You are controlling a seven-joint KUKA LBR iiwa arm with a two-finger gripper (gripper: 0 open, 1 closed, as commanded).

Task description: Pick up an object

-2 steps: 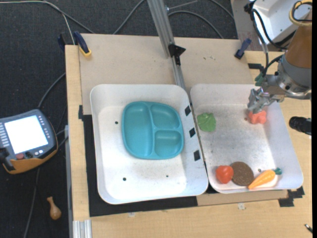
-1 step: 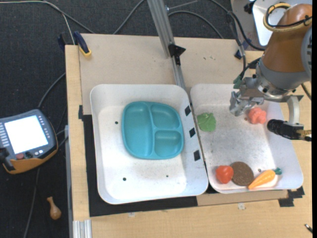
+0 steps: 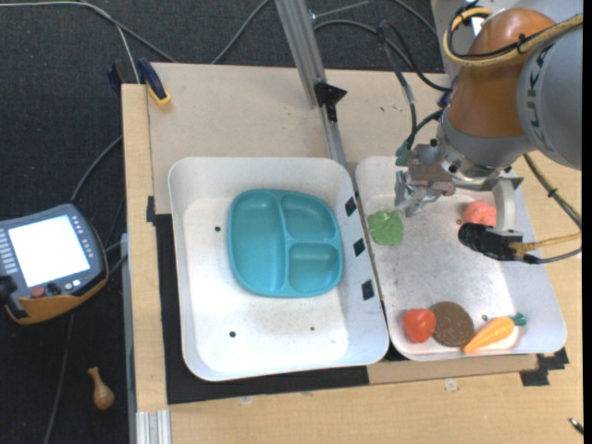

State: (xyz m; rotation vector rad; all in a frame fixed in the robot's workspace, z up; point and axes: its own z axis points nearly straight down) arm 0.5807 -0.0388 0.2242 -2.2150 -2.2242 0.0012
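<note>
The end effector (image 3: 413, 195) hangs over the right bin's (image 3: 532, 336) left edge; its grip state cannot be told. A green leafy item (image 3: 387, 228) lies at its seven o'clock, open floor below it.

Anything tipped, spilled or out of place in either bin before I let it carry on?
Nothing stands out. The teal divided tray lies flat in the left bin. In the right bin, the green item sits near the gripper, the pink item by the far wall, and the red item, brown disc and carrot along the near edge. No spill.
</note>
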